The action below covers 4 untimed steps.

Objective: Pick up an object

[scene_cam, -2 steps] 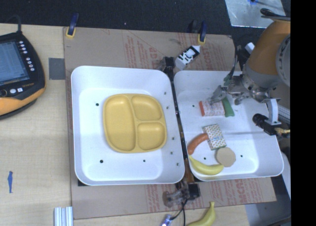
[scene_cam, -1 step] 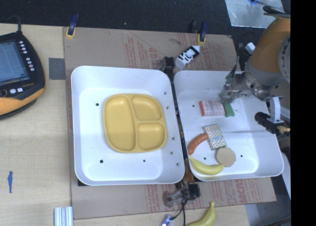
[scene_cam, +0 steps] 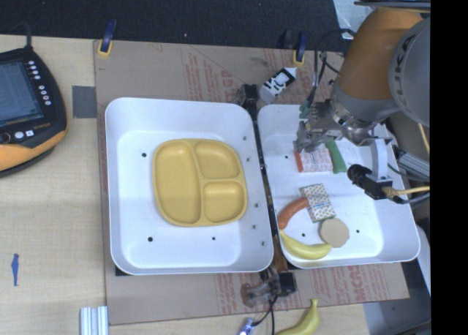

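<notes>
Two short metal fingers of the gripper (scene_cam: 316, 138) hang low over the back part of the right bin (scene_cam: 395, 242), and they stand close together; whether anything is pinched between them I cannot tell, since the wrist hides the tips from this slant. Right under them lies a small pale packet with red print (scene_cam: 316, 159), with a green stick (scene_cam: 336, 156) just beside it toward the bin's right edge — these look like the nearest candidates for a pick. Nothing is lifted clear of the bin floor, so I judge the task to be at the grasping stage: the reach is made, the closing and the lift are left.

Outward from there, the right bin also carries a patterned card (scene_cam: 317, 200) near its middle, an orange carrot-like piece (scene_cam: 291, 211) touching the card's left side, a round tan disc (scene_cam: 335, 233) toward the front edge, and a banana (scene_cam: 304, 248) along the front-left corner. A black part of the arm's gear (scene_cam: 365, 181) hangs over the bin's right side.

The left bin (scene_cam: 124, 180) holds one thing — a yellow divided plate (scene_cam: 199, 181) with three compartments, lying flat at its centre, with nothing in any compartment.
</notes>
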Tool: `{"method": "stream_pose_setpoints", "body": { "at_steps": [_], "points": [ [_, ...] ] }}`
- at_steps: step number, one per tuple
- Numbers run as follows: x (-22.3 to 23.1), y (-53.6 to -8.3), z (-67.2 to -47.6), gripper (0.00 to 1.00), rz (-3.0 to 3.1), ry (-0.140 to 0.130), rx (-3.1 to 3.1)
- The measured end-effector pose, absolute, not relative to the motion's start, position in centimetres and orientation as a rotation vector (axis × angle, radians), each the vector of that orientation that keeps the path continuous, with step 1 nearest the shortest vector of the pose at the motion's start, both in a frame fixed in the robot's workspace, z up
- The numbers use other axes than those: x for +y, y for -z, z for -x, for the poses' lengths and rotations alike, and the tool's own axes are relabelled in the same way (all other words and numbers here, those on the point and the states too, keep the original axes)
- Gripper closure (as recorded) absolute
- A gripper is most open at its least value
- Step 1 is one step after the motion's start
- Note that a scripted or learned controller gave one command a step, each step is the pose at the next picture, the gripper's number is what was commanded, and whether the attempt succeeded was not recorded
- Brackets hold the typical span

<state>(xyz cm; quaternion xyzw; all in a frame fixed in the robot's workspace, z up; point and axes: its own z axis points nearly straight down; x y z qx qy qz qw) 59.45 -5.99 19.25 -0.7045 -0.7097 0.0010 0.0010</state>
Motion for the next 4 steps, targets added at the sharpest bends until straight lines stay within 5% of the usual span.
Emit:
{"method": "stream_pose_setpoints", "body": {
  "at_steps": [1,2,3,4],
  "points": [
    [-6.1,-19.2,-59.4,0.0,2.213,-0.006,-2.226],
    [-12.8,-11.9,-61.0,0.0,2.214,-0.01,-2.223],
    [-12.8,-9.5,-61.3,0.0,2.217,-0.007,-2.228],
    [-12.9,-10.7,-61.4,1.0,2.216,-0.008,-2.232]
  ]
}}
